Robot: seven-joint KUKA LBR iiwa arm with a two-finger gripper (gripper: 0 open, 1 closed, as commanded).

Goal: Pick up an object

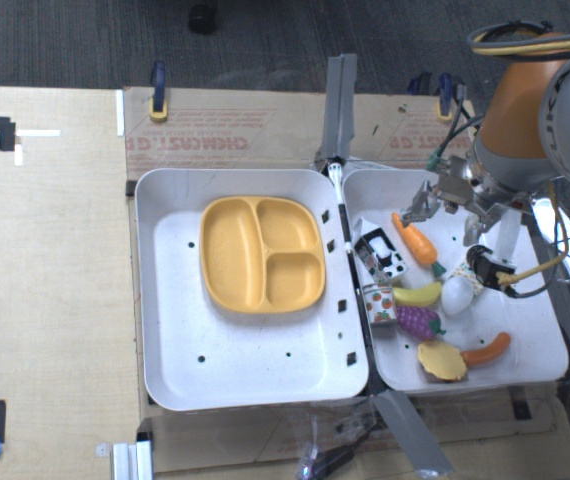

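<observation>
- Left bin (165, 298): I see bare floor along its left side and front; the yellow divided plate (262, 252) takes up the middle and back.
- Right bin (545, 363): toys crowd its left half, namely carrot (417, 241), banana (417, 294), grapes (415, 320), white egg (457, 294), sausage (485, 349).
- The arm (525, 118) overhangs the back right corner.
- I find open floor only along the right bin's far-right strip.

Divided plate (262, 253) in the left bin (165, 368). Right bin (535, 368) beside it, crowded: carrot (416, 241) behind banana (417, 294), grapes (417, 321) in front, sausage (485, 349) right of those, gripper (457, 200) above the bin's back.
</observation>
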